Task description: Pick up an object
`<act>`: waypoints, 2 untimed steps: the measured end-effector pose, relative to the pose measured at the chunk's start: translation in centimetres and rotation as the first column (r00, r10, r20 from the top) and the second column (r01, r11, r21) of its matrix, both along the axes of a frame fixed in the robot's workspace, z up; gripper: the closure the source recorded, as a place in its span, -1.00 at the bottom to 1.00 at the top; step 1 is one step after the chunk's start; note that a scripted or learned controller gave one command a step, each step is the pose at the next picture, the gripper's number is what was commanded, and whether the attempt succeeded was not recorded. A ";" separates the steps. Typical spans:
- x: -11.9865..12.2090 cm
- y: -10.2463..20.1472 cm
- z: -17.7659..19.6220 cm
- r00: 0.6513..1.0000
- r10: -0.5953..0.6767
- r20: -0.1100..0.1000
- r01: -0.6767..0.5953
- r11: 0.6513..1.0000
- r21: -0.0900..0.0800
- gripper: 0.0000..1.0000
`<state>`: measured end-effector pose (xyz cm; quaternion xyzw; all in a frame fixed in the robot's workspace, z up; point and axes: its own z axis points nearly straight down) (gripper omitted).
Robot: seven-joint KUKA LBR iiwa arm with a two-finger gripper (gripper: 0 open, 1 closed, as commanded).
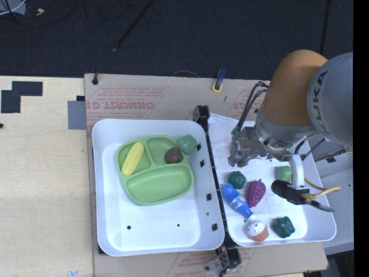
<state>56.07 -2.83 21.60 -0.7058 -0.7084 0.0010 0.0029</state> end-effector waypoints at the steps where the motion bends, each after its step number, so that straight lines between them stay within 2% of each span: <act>1: -1.9 5.6 0.4 1.000 0.001 0.001 -0.001 1.000 0.001 1.00; 2: -5.5 10.3 1.8 1.000 0.000 0.001 0.000 1.000 0.000 1.00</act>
